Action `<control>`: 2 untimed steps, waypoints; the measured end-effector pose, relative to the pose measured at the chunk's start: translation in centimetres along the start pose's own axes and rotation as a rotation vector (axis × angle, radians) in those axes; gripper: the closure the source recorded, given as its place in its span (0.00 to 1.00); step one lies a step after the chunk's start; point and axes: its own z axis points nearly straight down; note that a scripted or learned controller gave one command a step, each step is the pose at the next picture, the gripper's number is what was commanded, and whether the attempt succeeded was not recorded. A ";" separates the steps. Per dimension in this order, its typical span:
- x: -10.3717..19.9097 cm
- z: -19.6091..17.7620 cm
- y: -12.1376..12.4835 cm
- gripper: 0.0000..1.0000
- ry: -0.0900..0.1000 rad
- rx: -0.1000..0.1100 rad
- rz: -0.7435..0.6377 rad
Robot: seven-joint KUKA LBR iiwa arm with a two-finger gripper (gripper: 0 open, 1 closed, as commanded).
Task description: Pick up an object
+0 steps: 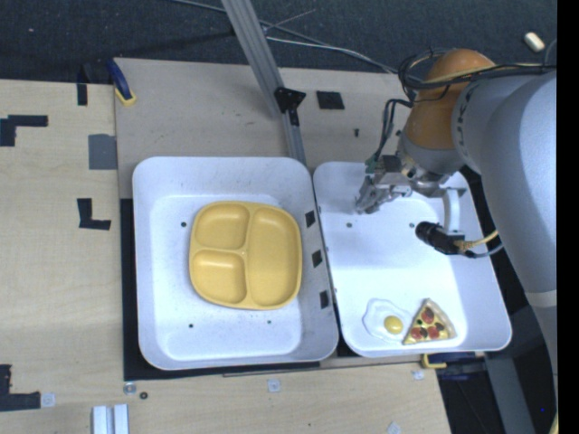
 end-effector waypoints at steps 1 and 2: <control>-0.5 -4.4 0.2 1.00 0.001 -0.005 0.002; -0.9 -8.7 0.2 1.00 0.001 -0.006 0.002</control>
